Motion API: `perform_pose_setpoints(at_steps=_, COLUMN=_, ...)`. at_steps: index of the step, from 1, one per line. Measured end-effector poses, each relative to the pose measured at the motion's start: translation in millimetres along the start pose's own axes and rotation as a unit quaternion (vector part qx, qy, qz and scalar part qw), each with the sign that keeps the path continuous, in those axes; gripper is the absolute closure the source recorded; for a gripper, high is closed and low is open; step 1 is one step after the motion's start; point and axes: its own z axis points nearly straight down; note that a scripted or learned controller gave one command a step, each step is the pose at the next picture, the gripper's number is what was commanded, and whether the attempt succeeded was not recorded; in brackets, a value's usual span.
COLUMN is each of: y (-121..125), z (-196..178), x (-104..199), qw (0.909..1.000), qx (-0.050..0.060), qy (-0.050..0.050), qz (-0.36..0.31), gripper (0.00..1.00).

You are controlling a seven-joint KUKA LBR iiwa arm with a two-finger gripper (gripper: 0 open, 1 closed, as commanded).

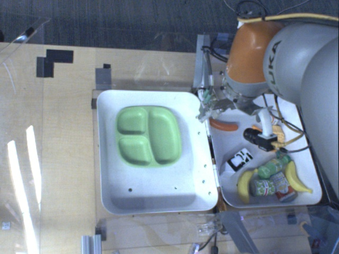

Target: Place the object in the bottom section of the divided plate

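A green divided plate (149,135) lies in the left white bin (159,197); it has two small sections on its left and one long section on its right. My gripper (207,109) hangs over the divider between the two bins, near their far end. A red-orange sausage (224,125) lies in the right bin (265,202), just right of and below the gripper. I see nothing held in the gripper.
In the right bin's near half lie a black-and-white box (241,159), two bananas (244,186) (295,177), a green bottle (271,168), a can (265,187) and a red item (286,193). The arm's orange band (254,54) looms over the right bin's far end.
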Motion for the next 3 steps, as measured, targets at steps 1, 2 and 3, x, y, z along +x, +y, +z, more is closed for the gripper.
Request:
perform_pose_setpoints(at_steps=1, y=10.4, z=0.2, x=63.0, qw=0.9994, qx=0.0, qy=0.0, qz=-0.035, gripper=1.0)
perform_pose_setpoints(at_steps=2, y=9.2, z=-10.0, x=123.0, qw=0.9948, qx=0.0, qy=0.001, qz=-0.102, gripper=1.0)
perform_pose_setpoints(at_steps=3, y=30.3, z=-43.5, x=134.4, qw=0.9813, qx=-0.001, qy=0.0, qz=-0.193, gripper=1.0)
